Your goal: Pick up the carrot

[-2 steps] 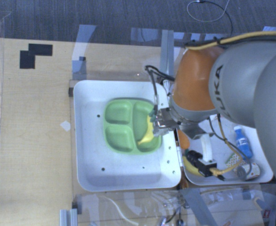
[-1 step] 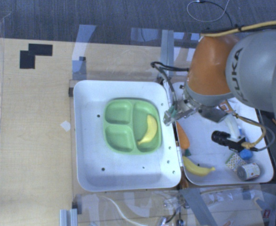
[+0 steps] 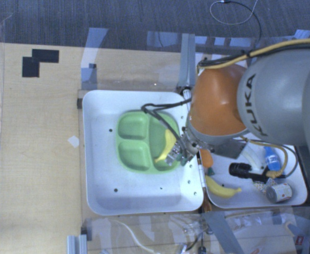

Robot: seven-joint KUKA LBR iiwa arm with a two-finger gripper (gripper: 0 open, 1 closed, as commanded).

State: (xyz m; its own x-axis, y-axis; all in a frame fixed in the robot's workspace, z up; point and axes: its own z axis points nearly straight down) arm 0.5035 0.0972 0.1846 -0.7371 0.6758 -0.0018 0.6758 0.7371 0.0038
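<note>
Overhead view of two white bins side by side, with a grey KUKA arm with an orange band reaching in from the right. The gripper [image 3: 177, 153] hangs low over the left bin [image 3: 99, 194], above the right-hand compartment of a green divided plate [image 3: 134, 139]. A yellow curved piece [image 3: 165, 146], perhaps a toy banana, lies on the plate right against the gripper. Whether the gripper is open or closed cannot be told, and nothing can be seen held in it.

The carrot [image 3: 207, 158] is not under the gripper. It lies just to the gripper's right, across the wall between the bins, in the right bin [image 3: 298, 197]. Only a short orange stretch shows, the rest being hidden beneath the wrist. Its long axis seems to run from the far side towards the camera, though that is uncertain.

Nearer the camera than the carrot lies a banana [image 3: 222, 189]. Farther right of the gripper are a blue bottle [image 3: 271, 158] and a grey can [image 3: 279, 193].

The coming move likely calls for a short shift right — over the dividing wall — before descending.
</note>
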